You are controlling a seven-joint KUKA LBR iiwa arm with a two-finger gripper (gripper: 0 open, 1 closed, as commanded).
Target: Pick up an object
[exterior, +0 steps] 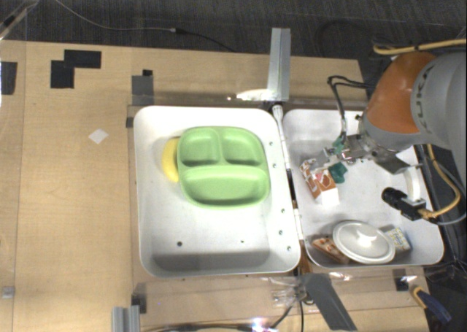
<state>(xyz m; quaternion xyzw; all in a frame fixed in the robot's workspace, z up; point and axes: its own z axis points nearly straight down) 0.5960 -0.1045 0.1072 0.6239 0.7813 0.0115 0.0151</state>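
Note:
My gripper [337, 157] hangs low over the upper middle of the right bin [310, 125], below the arm's orange band [390, 101]. Just under it lies a small dark green piece [338, 173]. That piece touches an orange and white carton [319, 179], which lies on the bin floor to the gripper's lower left. Whether anything sits in the gripper is hidden by the wrist. A white upturned bowl [363, 241] rests at the bin's front, with a brown item [328, 248] on its left and a small packet [396, 236] on its right.
The left bin [204, 243] holds a green divided tray [221, 165] with a yellow object [169, 160] poking out from under its left edge. A black cable plug [400, 201] and hoses hang at the right bin's right side. A metal post [279, 60] stands behind the bins.

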